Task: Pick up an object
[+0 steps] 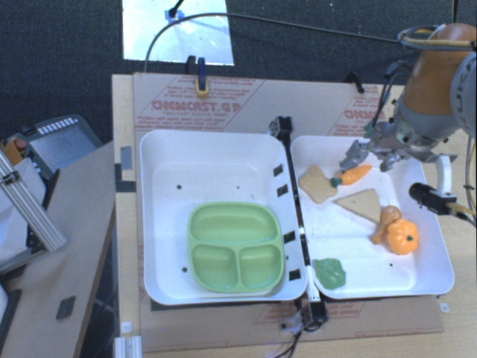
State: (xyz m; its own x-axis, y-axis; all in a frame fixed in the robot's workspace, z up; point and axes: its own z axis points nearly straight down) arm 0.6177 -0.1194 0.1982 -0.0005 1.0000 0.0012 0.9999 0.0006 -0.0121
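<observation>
The bench (246, 95) fills the middle of the frame and bears two white bins. The left bin (171, 170) sits at centre-left; the right bin (432, 271) at centre-right, touching it along a black seam.

The arm (447, 73) enters from the upper right, its orange band at the frame's top right corner, and bends down over the right bin's upper part.

A green tray (235, 246) with three compartments lies in the lower half of the left bin, flat and untouched.

In the right bin, going down in size: a tan wedge (361, 203) lies near the middle; a pale bread slice (317, 183) lies at the bin's left wall, upper part; an orange pumpkin (401, 236) sits right of the wedge with a smaller orange lump touching it above left; a green lump (329, 273) rests in the lower left corner; a carrot (355, 174) lies between the bread and the arm.

The gripper (360, 157) hangs just above the carrot, at its upper left end. Its jaws stand apart, with nothing between them that I can make out; whether a fingertip touches the carrot I cannot tell.

As I judge it, the task is at the reach: the gripper is over a likely target, the carrot, which lies in the bin. Closing, gripping and lifting are all left to do.
</observation>
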